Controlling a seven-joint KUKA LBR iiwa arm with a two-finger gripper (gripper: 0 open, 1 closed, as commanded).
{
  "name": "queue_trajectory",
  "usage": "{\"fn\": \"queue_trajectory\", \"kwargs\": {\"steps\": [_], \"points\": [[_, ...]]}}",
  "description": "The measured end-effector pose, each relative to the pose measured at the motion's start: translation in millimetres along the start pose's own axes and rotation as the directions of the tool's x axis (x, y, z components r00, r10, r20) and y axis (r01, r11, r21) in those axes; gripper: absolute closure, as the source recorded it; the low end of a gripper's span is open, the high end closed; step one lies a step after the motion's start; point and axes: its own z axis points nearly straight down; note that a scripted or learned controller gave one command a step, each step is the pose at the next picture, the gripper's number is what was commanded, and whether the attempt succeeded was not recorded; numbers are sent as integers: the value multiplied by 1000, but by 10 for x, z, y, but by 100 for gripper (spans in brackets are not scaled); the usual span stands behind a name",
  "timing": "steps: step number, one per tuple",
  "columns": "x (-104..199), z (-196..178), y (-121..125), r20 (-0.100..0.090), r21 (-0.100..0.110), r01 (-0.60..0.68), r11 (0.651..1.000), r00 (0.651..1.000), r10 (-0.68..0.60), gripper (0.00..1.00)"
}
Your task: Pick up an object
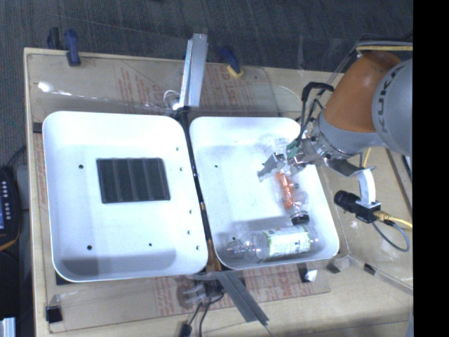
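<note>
My gripper (pixel 275 164), fingers spread open, hovers at centre-right above the orange-labelled clear bottle (pixel 289 192); I should descend straight, straddling its body, then close.

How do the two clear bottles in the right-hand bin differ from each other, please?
The orange-filled bottle looks smaller and lies pointing roughly up the picture, just below the gripper; the labelled bottle looks larger and lies crosswise along the right bin's near wall. One shows orange contents, the other a pale label. Both are clear plastic and lie on their sides.
</note>
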Motion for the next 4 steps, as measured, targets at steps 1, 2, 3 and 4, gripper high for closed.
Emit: {"fn": "queue_trajectory", "kwargs": {"steps": [1, 2, 3, 4], "points": [[-27, 221, 206, 1, -1, 70, 998, 998, -70, 0], [-29, 117, 210, 2, -1, 72, 997, 997, -72, 100], [-91, 505, 565, 0, 0, 12, 1000, 1000, -12, 100], [-91, 504, 565, 1, 0, 12, 1000, 1000, -12, 0]]}}
